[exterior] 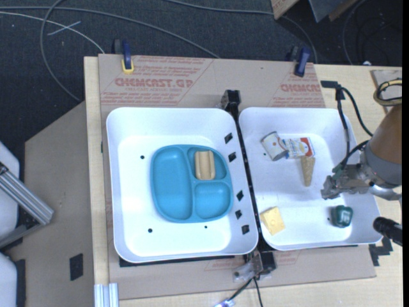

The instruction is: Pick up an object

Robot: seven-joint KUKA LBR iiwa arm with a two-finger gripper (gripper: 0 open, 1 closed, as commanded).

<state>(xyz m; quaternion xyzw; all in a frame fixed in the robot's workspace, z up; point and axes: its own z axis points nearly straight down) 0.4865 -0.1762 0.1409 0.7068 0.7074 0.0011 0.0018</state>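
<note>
Bench (96, 171): flat tan board, red printed lettering along the far edge, blue clamps at two far corners.
Left bin (121, 190): shallow white plastic, rounded corners, glossy; a few small black dots on the floor.
Blue tray (172, 184): smooth teal plastic, rounded, split into three compartments; sits mid left bin.
Tan block (204, 164): small, rectangular, wood-like grain; lies in the tray's far right compartment.
Right bin (281, 238): same white shallow shell, touching the left bin along a black clipped seam.
Carton (289, 147): small crumpled box, white with red and blue print, lying flat near the far side of the right bin.
Cone (308, 170): tan, tapered, matte; just below the carton, tip pointing toward the near side.
Yellow sponge (272, 220): square, porous-looking, near left corner of right bin.
Green object (342, 216): small, dark teal, rounded, near right corner of right bin.
Gripper (337, 185): grey metal, low over the right bin's right side, just above the green object, apart from the cone; finger state cannot be made out.
</note>
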